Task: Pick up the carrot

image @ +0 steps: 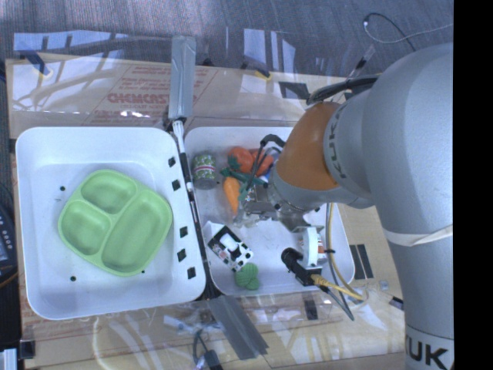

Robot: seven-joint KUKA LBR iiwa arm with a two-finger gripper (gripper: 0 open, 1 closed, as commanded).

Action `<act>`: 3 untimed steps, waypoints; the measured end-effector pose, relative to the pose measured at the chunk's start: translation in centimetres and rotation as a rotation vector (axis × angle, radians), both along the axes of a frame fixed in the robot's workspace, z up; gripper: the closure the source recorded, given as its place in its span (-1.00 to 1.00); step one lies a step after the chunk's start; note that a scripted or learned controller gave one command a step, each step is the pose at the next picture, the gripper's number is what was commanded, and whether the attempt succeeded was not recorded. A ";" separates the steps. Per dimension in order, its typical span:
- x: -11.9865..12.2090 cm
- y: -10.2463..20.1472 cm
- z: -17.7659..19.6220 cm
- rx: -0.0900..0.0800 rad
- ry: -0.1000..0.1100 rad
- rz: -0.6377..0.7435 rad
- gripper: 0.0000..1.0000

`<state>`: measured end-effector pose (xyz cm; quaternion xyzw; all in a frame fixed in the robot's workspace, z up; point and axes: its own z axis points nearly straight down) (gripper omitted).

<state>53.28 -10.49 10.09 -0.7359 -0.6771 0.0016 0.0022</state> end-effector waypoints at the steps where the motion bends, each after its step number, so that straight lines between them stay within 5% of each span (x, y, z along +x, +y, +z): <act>1: 0.0 0.0 0.9 0.000 0.003 0.006 1.00; 2: 1.9 3.3 9.0 -0.002 -0.001 -0.431 1.00; 3: 1.9 3.3 9.0 -0.001 -0.001 -0.432 -1.00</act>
